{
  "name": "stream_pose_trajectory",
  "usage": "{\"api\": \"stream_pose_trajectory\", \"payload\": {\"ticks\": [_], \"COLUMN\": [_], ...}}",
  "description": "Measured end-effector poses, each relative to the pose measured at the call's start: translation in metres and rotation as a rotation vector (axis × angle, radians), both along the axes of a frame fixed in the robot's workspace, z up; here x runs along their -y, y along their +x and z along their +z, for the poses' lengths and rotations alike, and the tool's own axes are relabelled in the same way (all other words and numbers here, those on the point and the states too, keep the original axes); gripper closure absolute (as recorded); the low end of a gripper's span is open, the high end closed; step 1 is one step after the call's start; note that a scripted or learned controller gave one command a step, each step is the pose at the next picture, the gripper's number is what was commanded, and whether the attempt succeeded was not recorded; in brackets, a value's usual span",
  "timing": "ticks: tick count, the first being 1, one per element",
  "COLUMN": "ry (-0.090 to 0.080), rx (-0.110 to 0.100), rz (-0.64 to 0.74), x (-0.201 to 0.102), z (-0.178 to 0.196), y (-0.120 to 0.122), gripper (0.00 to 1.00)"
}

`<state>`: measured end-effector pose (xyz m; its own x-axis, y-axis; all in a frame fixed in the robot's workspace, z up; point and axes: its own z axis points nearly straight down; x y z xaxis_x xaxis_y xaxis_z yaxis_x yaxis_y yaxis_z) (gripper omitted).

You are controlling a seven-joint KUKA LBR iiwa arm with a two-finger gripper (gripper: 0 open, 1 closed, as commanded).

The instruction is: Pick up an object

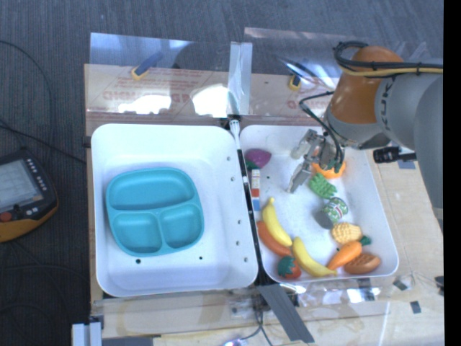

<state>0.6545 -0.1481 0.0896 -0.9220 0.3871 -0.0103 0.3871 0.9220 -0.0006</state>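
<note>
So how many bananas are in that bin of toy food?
2. One banana lies near the right bin's left wall, tilted. The other banana lies below it near the front edge, beside a carrot. More could be hidden under the gripper.

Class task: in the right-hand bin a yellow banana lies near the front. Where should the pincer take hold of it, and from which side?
Probably the banana's middle, from above. It lies flat and curved, its narrow width suiting two fingers, but a carrot crowds its right end.
</note>
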Motion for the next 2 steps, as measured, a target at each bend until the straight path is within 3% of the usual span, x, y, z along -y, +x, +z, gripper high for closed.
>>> {"api": "stream_pose_trajectory", "payload": {"ticks": [1, 2], "ry": [0.002, 0.008], "rx": [0.001, 0.003], "rz": [-0.048, -0.174], "x": [-0.038, -0.0354], "z": [0.001, 0.0007], "y": [-0.0612, -0.0569], "gripper": [0.0, 0.0]}}
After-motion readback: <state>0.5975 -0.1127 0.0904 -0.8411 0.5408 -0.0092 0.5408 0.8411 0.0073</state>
